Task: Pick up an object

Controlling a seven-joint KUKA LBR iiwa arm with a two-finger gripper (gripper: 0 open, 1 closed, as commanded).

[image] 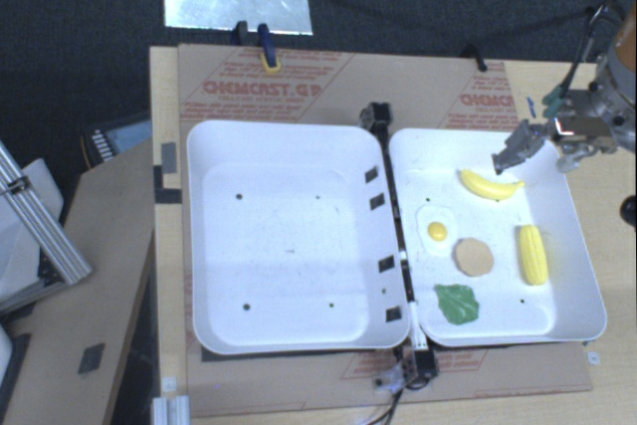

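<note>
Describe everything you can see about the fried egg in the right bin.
The fried egg looks like a plastic toy: a flat white patch with a round yellow yolk near its middle. It lies flat on the floor of the right bin, toward the bin's left side, apart from the neighbouring items, just up and left of the round tan piece.

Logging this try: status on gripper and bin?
Gripper above right bin, nothing held. Banana just below it, untouched. Corn cob, fried egg nearby, not blocking.

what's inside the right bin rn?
Right bin holds a banana, fried egg, tan round piece, corn cob and green leaf. The gripper hides a little floor by the banana.
</note>
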